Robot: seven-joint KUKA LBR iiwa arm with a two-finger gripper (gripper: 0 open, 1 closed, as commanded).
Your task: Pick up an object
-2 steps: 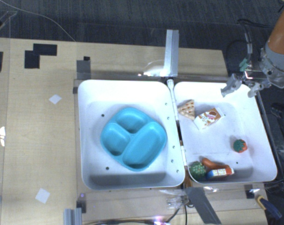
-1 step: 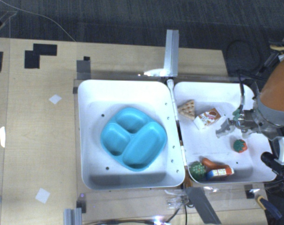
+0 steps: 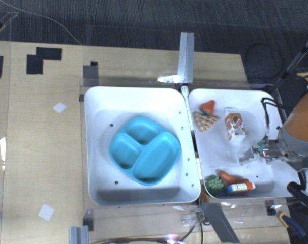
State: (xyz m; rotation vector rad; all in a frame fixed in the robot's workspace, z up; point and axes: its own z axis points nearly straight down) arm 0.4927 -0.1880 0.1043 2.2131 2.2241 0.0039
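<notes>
The gripper [image 3: 249,155] hangs low over the right bin [image 3: 255,99], near its right wall; I cannot tell its state, and I see nothing in it. The closest object is the carton [image 3: 235,125], up and left. A bottle [image 3: 240,187] and a carrot [image 3: 232,177] lie below, crowded together. I think the carton is better: it stands apart, so come down straight over it.

Your arm [image 3: 300,123] leans in over the right bin's [image 3: 215,166] right edge — the gripper [image 3: 250,155] hangs low above that bin's right half.
</notes>
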